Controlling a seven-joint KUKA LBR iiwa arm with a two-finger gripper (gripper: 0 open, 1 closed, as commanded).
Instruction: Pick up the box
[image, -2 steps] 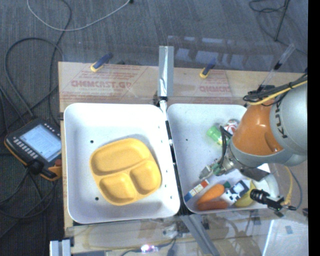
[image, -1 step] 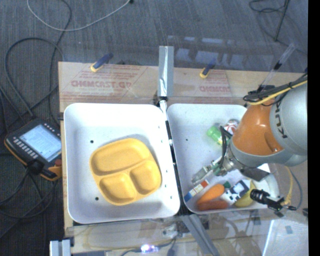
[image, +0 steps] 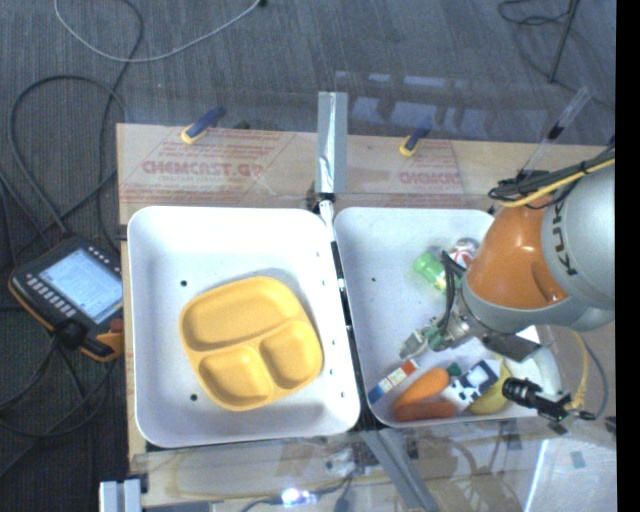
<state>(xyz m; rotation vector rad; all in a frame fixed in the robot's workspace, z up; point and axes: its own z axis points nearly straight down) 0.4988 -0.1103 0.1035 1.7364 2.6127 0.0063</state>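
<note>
- My arm (image: 560, 260) reaches into the right bin (image: 385, 250) from the right, its orange band bulging over the bin's middle.
- My gripper (image: 432, 338) sits low beside the orange band, on the side toward the yellow tray, above the bin's floor; I cannot tell how it is set, as its tip is small and blurred.
- The box (image: 392, 381), a small flat white one with coloured ends, lies near the right bin's front edge, close to the wall shared with the left bin (image: 150, 300), just below and tray-ward of my gripper.
- Just beside the box, away from the tray, lies an orange carrot (image: 428, 384), with a reddish piece (image: 425, 409) in front of it.
- Further from the tray along that front edge are a dark-patterned white item (image: 472, 381) and a yellow fruit (image: 490, 400).
- A green object (image: 430, 267) rests toward the bin's back, next to my arm.
- The yellow tray (image: 250, 342), divided into three compartments, lies in the left bin.
</note>
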